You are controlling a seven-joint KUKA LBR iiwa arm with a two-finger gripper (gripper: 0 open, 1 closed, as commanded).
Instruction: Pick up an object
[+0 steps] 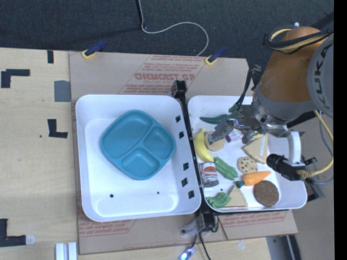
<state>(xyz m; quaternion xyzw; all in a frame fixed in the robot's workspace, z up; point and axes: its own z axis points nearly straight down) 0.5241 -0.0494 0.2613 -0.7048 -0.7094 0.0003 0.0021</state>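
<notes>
Nearest you, along the right bin's [295,203] front wall: a green leafy toy [218,200] touching a pale sandwich wedge [237,198], then a brown round cookie [266,193] at the front right. Just behind those you see a small can [209,174] against the divider, a carrot [255,177] pointing left, and a chocolate-chip cookie [246,163]. A green pickle-like piece [225,167] lies between can and cookie. A banana [203,145] runs along the left wall, further back. A pale cheese-like wedge [256,148] sits right of centre, under the wrist.

The claw [220,131] hangs over the bin's middle-left, just beside the banana, right above a tan round piece [216,143]. You can't tell from this angle whether it's spread or clenched, and nothing shows between its tips. A dark green pepper-like shape [216,118] lies behind it.

The left bin [87,145] holds a blue divided plate [138,143], flat, centre-back. Both bins sit on cardboard [157,75] over the worktop [27,161].
</notes>
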